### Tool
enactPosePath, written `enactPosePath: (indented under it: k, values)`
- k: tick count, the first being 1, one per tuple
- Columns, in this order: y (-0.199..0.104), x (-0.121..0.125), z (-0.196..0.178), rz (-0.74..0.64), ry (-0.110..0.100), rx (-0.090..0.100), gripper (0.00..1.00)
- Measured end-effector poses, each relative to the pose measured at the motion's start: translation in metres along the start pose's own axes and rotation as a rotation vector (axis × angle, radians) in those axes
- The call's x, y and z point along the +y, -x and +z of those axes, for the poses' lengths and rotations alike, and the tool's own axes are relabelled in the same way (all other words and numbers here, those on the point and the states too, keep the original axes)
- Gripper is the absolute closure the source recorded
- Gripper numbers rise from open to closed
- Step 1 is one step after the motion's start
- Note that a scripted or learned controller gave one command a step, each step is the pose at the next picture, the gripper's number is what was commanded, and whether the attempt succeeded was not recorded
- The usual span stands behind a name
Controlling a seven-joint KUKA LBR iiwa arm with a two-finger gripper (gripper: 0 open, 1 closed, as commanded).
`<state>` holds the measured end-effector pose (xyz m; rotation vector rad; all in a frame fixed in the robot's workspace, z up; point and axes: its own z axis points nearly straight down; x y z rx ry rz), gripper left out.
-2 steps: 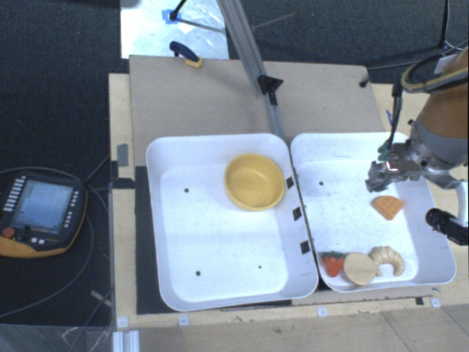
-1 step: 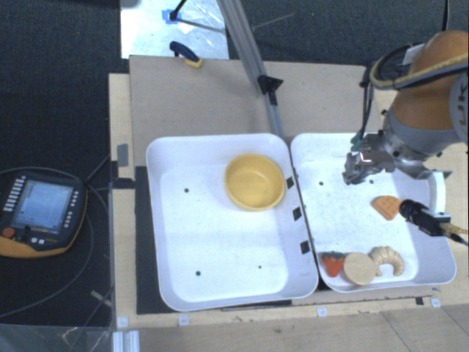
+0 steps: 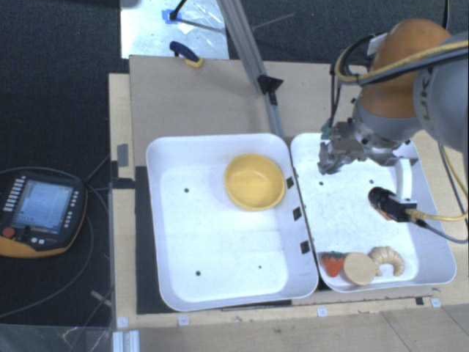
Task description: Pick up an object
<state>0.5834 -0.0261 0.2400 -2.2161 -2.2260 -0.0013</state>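
Note:
A yellow bowl (image 3: 254,181) sits upright in the left bin (image 3: 183,270), near its far right corner. In the right bin (image 3: 440,266), along the near edge, lie a small red and green thing (image 3: 332,263), a round tan disc (image 3: 359,268) and a pale croissant-shaped piece (image 3: 388,258), close together. My gripper (image 3: 330,158) hangs over the far left part of the right bin, above bare bin floor, well apart from those three things. Nothing shows between its fingers.
A grey metal pole (image 3: 249,50) slants over the bench behind the bins. A teach pendant (image 3: 38,211) lies on the dark floor at the left. A blue and yellow clamp (image 3: 185,52) grips the bench's far edge.

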Motion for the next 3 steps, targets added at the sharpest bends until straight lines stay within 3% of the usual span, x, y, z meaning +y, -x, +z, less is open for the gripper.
enactPosePath:
  k: [2,3]
  values:
    - [-0.094,0.045,0.007,0.001,-0.001,0.0,1.0]
    - [-0.092,0.045,0.007,0.004,0.001,-0.001,0.0]
